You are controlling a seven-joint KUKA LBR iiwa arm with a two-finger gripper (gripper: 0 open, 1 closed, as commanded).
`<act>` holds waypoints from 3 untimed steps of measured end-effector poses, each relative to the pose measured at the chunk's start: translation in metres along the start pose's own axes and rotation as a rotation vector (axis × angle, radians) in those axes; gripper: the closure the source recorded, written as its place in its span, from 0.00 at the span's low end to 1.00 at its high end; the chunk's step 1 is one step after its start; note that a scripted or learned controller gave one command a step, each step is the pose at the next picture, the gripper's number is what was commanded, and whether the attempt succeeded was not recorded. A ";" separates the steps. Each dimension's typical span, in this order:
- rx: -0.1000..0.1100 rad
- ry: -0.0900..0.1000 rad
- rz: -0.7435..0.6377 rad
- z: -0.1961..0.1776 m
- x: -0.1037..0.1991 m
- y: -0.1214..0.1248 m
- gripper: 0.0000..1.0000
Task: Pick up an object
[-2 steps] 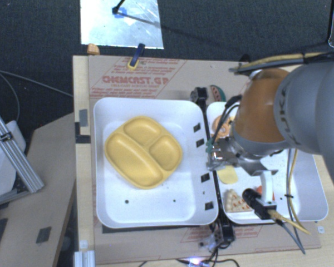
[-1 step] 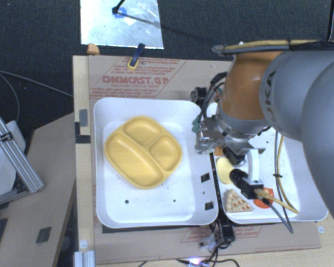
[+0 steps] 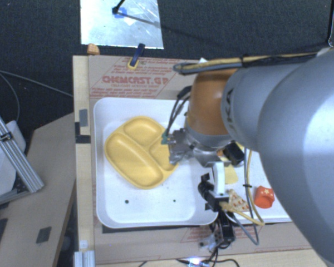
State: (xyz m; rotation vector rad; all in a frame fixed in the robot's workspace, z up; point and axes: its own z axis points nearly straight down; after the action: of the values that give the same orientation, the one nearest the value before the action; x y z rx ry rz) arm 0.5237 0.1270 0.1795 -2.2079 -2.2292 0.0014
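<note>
We see an evenly lit, fairly bright scene with light falling from above; the white bin (image 3: pixel 108 149) is close to washed out, its walls barely casting shadow; a silvery sheet (image 3: pixel 121 15) at the top throws patchy glare; the arm (image 3: pixel 289 115) (very near the lens) looks soft and out of focus; the dark floor loses all detail; we notice mild grain throughout.

Yellow divided plate (image 3: pixel 136 152), white bin (image 3: pixel 156 207), orange object (image 3: pixel 264 196), grey arm (image 3: pixel 289 115) orange-banded.

Fixed overhead camera, slanted down on bins (image 3: pixel 117 213); arm (image 3: pixel 278 110) looms close.
</note>
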 end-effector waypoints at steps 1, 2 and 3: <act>-0.011 -0.003 0.011 -0.050 -0.037 0.036 1.00; -0.008 -0.002 0.003 -0.058 -0.035 0.035 1.00; -0.009 -0.002 -0.002 -0.068 -0.034 0.036 1.00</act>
State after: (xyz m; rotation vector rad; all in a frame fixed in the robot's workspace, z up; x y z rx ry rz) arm 0.5600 0.0927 0.2475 -2.2104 -2.2372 -0.0065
